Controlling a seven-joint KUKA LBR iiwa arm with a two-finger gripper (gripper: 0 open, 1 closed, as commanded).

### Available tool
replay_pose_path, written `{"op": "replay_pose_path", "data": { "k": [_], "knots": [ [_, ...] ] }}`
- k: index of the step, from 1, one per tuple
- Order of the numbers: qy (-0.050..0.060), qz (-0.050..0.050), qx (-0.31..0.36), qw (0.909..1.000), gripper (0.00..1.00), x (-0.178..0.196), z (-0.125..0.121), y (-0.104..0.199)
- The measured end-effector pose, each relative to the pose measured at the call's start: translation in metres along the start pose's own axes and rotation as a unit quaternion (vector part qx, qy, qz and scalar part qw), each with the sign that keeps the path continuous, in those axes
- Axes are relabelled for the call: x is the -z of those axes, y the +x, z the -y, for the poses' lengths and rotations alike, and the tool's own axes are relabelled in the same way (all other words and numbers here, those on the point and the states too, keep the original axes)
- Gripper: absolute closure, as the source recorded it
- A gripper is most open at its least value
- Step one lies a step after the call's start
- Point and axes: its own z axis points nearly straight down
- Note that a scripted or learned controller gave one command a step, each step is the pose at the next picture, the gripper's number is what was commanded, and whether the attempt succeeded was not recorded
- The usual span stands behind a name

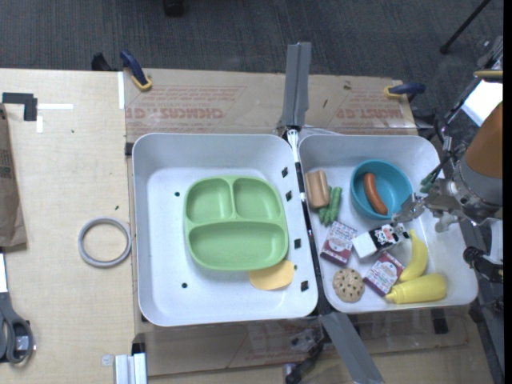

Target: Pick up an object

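Beside one blue bowl (382, 187) holding one sausage (374, 193), two snack packets (338, 242) lie; claw (418, 207) grip unclear

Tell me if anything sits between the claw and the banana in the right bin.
Nothing visible does. The claw hangs just above and left of the curved yellow banana. The small black-and-white carton lies left of that gap, touching the banana's upper end.

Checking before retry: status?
Two-finger gripper low over right white bin, nothing visibly held. Nearest: blue bowl with sausage, yellow banana. Contents crowded.
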Motion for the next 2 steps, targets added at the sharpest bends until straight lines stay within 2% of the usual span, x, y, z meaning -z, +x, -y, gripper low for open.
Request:
{"op": "replay_pose_path", "data": {
  "k": [1, 2],
  "knots": [
    [-0.023, 0.001, 0.047, 0.9986, 0.0, -0.026, 0.041, -0.006],
    [-0.003, 0.0, 0.042, 0.9991, 0.0, -0.041, -0.015, 0.005]
  ]
}}
